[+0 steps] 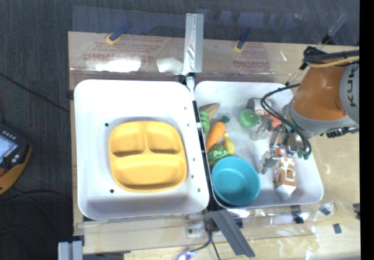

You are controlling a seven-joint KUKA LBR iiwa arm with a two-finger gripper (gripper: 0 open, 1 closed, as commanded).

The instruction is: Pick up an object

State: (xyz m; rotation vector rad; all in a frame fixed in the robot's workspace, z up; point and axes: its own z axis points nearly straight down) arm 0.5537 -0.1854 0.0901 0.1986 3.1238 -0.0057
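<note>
The gripper [273, 156] hangs low in the right bin [315, 191], at the end of the grey arm [318, 98] with its orange band. Whether it is spread or closed cannot be told; wires and metal parts crowd that spot. Just below it, touching or nearly so, lies a small carton [285, 174], white with orange print, resting on its side near the bin's right wall. This looks like the likeliest thing to pick up.

The carton probably weighs little and has stiff, flat paper sides that could dent under a hard squeeze and may be a bit slick. A hold across its two broad faces, near the middle, should be the surest.

To the gripper's left sits a blue bowl [235, 180], close by. Further left lie a carrot [215, 134] and a bunch of small green and yellow toy food [221, 150]. Above and left of the gripper rests a green ball [248, 117]. Well away to the left, in the other bin [87, 136], sits a yellow tray [147, 155].
</note>
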